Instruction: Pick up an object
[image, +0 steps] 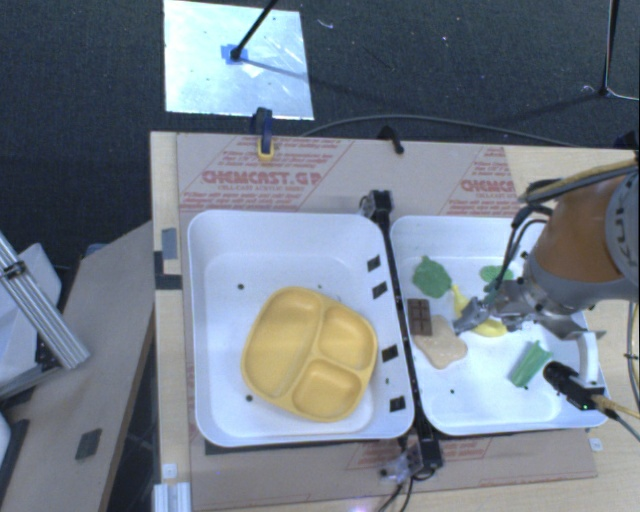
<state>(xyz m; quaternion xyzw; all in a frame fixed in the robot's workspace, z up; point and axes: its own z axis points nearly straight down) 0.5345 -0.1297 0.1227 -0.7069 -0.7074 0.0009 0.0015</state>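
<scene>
Over the right bin (455, 415), my hand (478, 320) hovers low beside a yellow object (489, 327); whether it grips, I cannot tell. Left bin (290, 228): yellow divided tray (311, 352).

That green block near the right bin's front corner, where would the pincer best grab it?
Probably across the green block's narrow middle, coming straight down from above. It lies flat and slanted, long and slim, apart from the other pieces, with bare right bin floor along both long sides.

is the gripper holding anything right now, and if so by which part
It cannot be told. The gripper is low in the right bin, right beside a yellow piece and just above the tan piece, but no object is visibly between its fingers.
</scene>
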